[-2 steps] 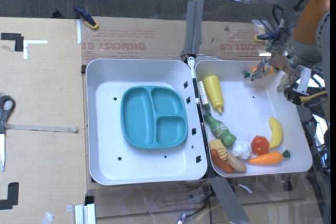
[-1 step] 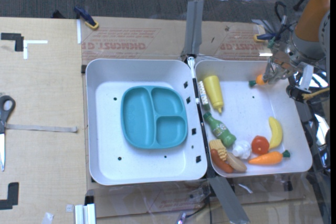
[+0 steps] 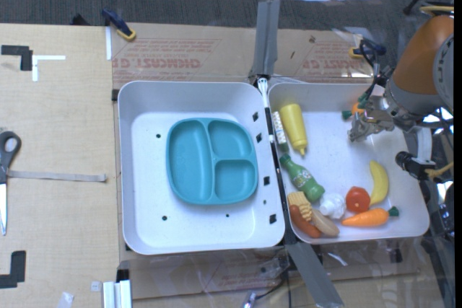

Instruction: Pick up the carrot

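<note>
Camera view gives you both white bins from above: the left bin (image 3: 137, 227) carries a teal divided plate (image 3: 212, 160), and the right bin (image 3: 326, 99) carries the toy food. You find the carrot (image 3: 368, 218) lying flat near the right bin's front edge, its green tip pointing right, just below the tomato (image 3: 357, 199) and the banana (image 3: 379, 181). To its left sit a white garlic bulb (image 3: 332, 205), a hot dog (image 3: 310, 220), a green bottle (image 3: 302, 178) and, further back, a yellow mustard bottle (image 3: 294, 128). Your gripper (image 3: 363, 128) hangs over the bin's back right part, well apart from the carrot; whether its fingers are apart or together, you cannot tell from this angle.
</note>
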